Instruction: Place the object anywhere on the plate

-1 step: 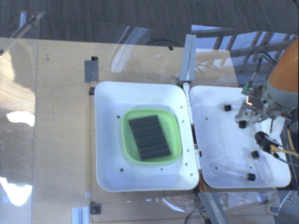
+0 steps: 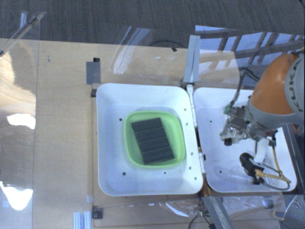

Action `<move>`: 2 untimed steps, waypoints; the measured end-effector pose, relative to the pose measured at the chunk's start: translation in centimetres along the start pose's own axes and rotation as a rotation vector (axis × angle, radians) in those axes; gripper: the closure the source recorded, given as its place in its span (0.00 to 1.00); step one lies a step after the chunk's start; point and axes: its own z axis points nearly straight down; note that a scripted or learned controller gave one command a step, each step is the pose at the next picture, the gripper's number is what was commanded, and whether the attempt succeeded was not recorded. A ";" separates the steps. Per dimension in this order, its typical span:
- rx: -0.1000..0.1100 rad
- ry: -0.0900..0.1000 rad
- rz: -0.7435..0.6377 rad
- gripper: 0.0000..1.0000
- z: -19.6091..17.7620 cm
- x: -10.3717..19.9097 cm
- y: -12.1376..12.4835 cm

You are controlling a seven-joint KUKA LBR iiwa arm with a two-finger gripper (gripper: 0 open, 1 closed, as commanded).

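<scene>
Green plate (image 2: 131, 147) in the middle of the left bin (image 2: 107, 128), with a dark ribbed slab (image 2: 152, 140) lying flat across its floor, slightly askew. Judged from that: object already on the plate, task seemingly done, slab well inside the rim so unlikely to slide off.

Same camera view, right side: grey arm (image 2: 276, 92) with orange band reaching over the right bin (image 2: 214, 175), well apart from plate and slab, probably parked or pulling clear so as not to disturb the load. Pincer (image 2: 233, 132) low over the white floor of that bin, pointing away from the plate. Nothing seen between its tips. Gap not clear from this slant; open or closed, cannot tell. Black and yellow cabling (image 2: 259, 173) trailing below the wrist, over the same bin.
</scene>
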 end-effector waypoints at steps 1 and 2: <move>-0.004 0.001 -0.199 1.00 -0.1 8.8 0.2; -0.003 0.002 -0.228 1.00 -0.1 16.8 -1.7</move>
